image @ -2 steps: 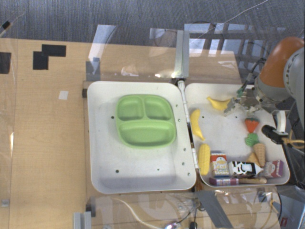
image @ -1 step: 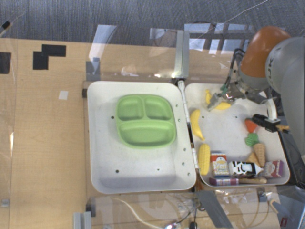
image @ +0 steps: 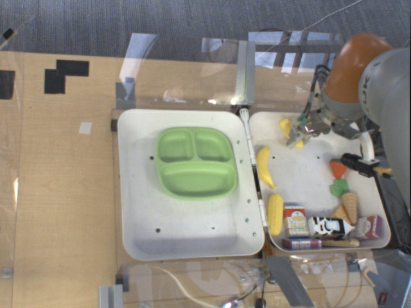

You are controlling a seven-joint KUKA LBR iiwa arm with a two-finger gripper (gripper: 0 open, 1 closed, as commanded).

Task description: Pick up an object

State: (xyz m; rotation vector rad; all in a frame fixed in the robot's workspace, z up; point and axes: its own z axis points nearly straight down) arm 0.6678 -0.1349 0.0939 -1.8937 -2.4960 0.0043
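We see the gripper (image: 299, 135) low in the right white bin (image: 302, 172), touching a small yellow toy (image: 286, 128), we cannot tell if it is apart or together

Bright, even light from above — no hard shadows anywhere. The two white bins (image: 128, 191) run near overexposed, their walls losing detail at the lit rims. Soft, short shadow under the green tray (image: 196, 162), a faint one beneath the banana (image: 264, 167). Glare streaks on the clear panels (image: 212, 98) along the far edge of the bench, with a bright spot near the metal post (image: 244, 76). Overall focus moderate — small toys at the near corner read soft, labels illegible. Arm (image: 379, 76) at right slightly blurred and washed. Carpet (image: 192, 8) above shows fine moiré texture.
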